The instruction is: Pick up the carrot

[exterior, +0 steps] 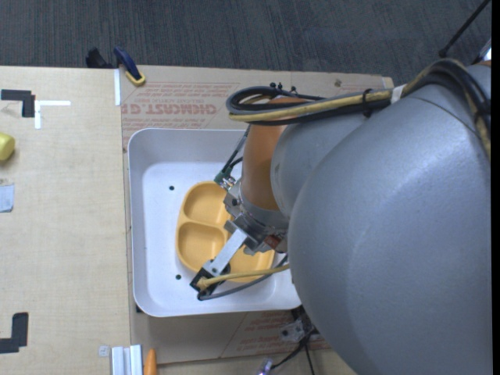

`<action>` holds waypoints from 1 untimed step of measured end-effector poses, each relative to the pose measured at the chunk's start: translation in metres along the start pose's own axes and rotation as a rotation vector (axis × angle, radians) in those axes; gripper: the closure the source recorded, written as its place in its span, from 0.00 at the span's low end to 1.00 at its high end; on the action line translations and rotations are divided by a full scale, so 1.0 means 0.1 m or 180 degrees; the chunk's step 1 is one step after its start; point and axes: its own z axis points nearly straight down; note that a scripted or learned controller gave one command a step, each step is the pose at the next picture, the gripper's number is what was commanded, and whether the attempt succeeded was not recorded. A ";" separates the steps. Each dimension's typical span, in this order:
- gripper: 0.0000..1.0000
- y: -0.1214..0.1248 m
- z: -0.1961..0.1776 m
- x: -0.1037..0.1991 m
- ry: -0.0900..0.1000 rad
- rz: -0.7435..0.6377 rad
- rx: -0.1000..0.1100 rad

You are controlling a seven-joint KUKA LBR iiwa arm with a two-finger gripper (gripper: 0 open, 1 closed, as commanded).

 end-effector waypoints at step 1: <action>1.00 -0.26 -0.02 0.46 0.0001 0.0705 0.0001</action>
